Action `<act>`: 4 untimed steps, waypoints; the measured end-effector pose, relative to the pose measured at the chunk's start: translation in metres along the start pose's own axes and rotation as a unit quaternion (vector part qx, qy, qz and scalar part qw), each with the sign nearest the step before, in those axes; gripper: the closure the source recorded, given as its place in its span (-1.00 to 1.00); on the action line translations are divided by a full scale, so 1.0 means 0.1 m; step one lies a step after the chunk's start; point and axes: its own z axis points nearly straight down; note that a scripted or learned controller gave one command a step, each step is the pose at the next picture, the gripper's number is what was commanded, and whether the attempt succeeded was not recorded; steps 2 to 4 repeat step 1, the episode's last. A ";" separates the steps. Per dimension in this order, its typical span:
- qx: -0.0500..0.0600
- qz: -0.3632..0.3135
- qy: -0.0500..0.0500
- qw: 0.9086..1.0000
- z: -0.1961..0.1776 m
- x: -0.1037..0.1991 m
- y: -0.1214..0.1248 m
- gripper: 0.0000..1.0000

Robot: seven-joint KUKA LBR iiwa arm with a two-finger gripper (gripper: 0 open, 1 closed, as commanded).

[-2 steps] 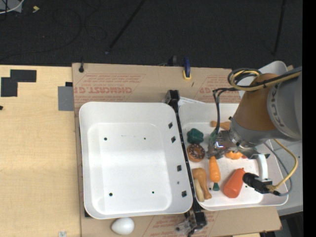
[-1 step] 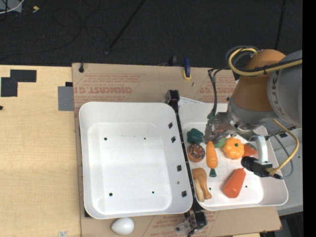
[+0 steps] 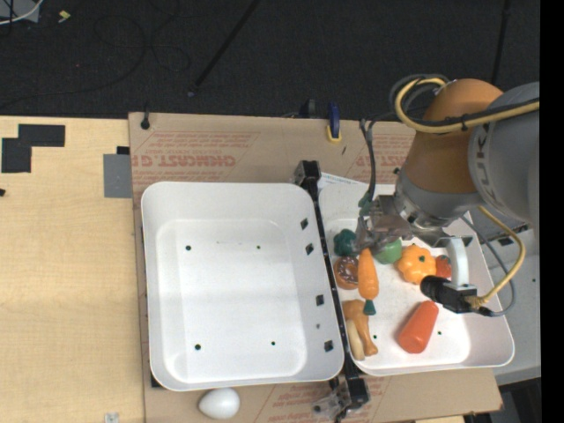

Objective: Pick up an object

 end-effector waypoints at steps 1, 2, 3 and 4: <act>-0.001 -0.001 0.000 1.000 -0.19 0.49 0.30 1.00; -0.001 -0.001 0.000 1.000 -0.19 0.49 0.30 1.00; -0.001 -0.001 0.000 1.000 -0.19 0.49 0.30 1.00; -0.001 -0.001 0.000 1.000 -0.19 0.49 0.30 1.00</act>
